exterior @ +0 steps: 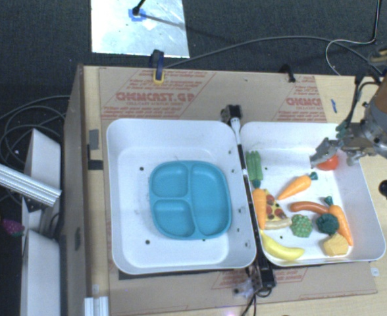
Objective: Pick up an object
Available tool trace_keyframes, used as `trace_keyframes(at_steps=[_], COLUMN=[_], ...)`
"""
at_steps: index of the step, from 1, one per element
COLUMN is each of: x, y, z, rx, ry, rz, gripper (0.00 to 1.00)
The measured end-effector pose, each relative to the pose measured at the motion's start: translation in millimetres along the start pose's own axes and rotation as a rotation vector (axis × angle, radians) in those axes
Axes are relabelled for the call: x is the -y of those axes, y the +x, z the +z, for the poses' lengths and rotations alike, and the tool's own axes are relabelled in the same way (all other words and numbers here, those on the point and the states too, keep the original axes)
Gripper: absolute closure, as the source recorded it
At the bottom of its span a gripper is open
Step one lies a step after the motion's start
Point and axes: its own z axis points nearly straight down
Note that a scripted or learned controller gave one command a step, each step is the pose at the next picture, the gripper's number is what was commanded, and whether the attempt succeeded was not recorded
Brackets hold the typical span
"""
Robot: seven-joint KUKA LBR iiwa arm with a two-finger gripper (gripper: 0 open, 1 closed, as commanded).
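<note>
Gripper [328, 155] hung over far-right side of right bin [371, 236], closed on small red obj [331, 162], poss. tomato. Looked raised; pick prob. nearly done, lift-clear left.

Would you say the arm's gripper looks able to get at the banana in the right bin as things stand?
Probably yes. The banana lies uncovered near the right bin's front wall, open from above. The gripper sits at the far side, over a red thing.
</note>
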Motion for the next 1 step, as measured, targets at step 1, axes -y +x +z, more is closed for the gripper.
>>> trace_keyframes(at_steps=[1], x=[21.9], y=[33.1], z=[138.4], rx=[-0.001], ry=[0.004], rz=[0.002], gripper=[0.0])
